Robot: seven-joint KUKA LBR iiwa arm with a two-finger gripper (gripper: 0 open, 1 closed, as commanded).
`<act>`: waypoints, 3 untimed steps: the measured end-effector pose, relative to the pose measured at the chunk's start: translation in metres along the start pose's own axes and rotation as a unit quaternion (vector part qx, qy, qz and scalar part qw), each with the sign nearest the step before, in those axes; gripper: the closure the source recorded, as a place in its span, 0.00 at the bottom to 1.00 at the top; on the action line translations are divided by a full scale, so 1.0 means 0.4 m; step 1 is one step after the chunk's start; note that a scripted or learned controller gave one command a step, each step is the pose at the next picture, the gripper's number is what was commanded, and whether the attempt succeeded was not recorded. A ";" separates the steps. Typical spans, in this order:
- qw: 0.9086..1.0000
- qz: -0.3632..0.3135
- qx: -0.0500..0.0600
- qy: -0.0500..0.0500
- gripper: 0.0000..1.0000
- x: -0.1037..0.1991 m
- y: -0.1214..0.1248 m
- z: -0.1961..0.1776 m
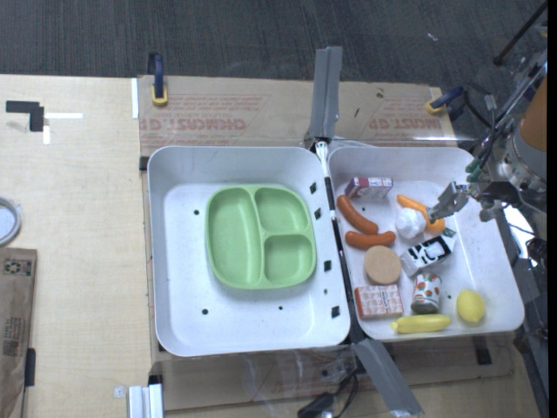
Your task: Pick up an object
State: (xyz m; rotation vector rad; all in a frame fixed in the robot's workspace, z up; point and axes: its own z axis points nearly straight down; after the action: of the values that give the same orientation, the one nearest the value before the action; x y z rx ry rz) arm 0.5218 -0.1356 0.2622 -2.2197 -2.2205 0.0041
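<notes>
The right bin [487, 242] holds several toy foods. Among them are two orange sausages [358, 215], an orange carrot [412, 204], a white bulb [408, 224] and a black-and-white carton [429, 252]. There are also a round brown bun [382, 266], a red-and-white box [379, 301], a small can [426, 293], a lemon [470, 306] and a banana [421, 323]. My gripper [446, 205] reaches in from the right. It hangs low over the bin, just right of the carrot and the white bulb, and nothing visibly hangs from it.
A small pink-and-white box [369, 184] lies at the right bin's back. The left bin [165, 259] carries a green divided plate [260, 236]. A grey divider post [326, 94] rises between the bins. Clamps sit on the bench's far edge.
</notes>
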 end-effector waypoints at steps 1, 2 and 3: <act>1.000 -0.011 0.000 0.000 0.00 -0.078 0.104 0.156; 0.998 -0.061 -0.012 0.000 0.00 -0.116 0.169 0.362; 0.998 -0.060 -0.002 0.000 0.00 -0.121 0.151 0.391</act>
State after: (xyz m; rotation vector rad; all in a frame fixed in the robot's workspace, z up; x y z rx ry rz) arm 0.5817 -0.1840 0.1057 -2.0849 -2.3502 -0.0004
